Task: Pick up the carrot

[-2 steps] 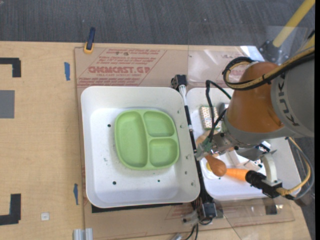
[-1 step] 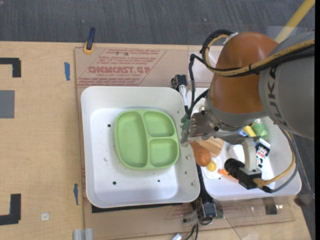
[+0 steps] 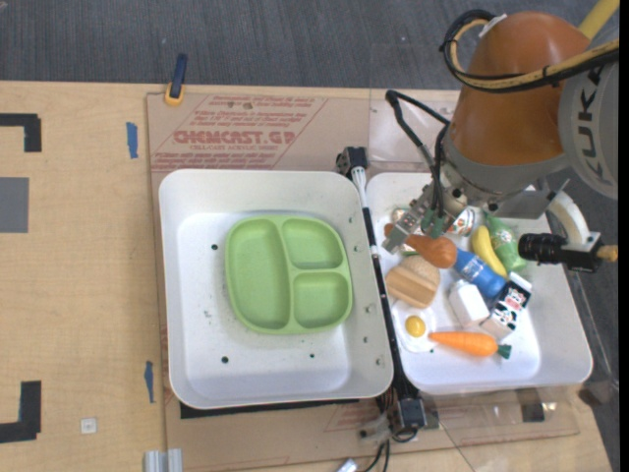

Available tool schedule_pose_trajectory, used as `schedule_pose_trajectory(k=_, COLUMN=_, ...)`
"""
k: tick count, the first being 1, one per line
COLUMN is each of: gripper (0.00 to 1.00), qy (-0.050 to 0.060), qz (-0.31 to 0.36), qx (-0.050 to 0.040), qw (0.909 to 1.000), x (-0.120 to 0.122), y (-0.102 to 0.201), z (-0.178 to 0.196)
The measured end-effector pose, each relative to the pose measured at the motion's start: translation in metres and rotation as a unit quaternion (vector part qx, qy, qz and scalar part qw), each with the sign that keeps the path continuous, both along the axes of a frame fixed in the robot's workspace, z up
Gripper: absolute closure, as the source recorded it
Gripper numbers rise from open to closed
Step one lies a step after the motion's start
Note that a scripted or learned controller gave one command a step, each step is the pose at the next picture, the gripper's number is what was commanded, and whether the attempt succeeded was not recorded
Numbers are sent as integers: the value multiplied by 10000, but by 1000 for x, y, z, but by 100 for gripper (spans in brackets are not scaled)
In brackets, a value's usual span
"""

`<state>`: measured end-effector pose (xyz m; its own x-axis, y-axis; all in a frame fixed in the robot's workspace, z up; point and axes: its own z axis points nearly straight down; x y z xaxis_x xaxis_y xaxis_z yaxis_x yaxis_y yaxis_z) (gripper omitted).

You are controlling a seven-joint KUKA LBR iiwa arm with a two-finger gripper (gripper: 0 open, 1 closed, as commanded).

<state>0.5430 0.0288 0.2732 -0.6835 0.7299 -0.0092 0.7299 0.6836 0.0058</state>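
You are at the approach step: the two-finger gripper point(image 3: 425, 216) hangs over the far part of the right white bin point(image 3: 565, 354), and you cannot tell its state. The orange toy carrot with green end point(image 3: 466, 343) lies free near the front wall, so the next move calls for coming forward. A yellow-yolk toy egg point(image 3: 416, 326) and a white carton point(image 3: 470, 304) crowd it.

A robotics lab test bench: a plywood benchtop point(image 3: 79, 264) with black tape corner marks point(image 3: 25, 131) and blue tape tabs point(image 3: 132, 139), a printed cardboard sheet point(image 3: 241, 131) under 2 white bins point(image 3: 187, 264), plastic toy food in the right one, grey carpet point(image 3: 246, 18) at the far side.
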Motion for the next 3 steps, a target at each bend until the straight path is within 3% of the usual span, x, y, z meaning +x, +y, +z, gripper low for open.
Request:
schedule_pose_trajectory(k=1, gripper=0, qy=1, qz=7, qx=5, qw=10000, x=0, y=1, z=0)
schedule_pose_trajectory(k=2, gripper=0, qy=72, qz=1178, qx=6, qw=9930, x=-45, y=-37, z=-27)
schedule_pose_trajectory(k=3, gripper=0, qy=66, qz=2541, qx=10, qw=9672, x=-63, y=-33, z=-89)
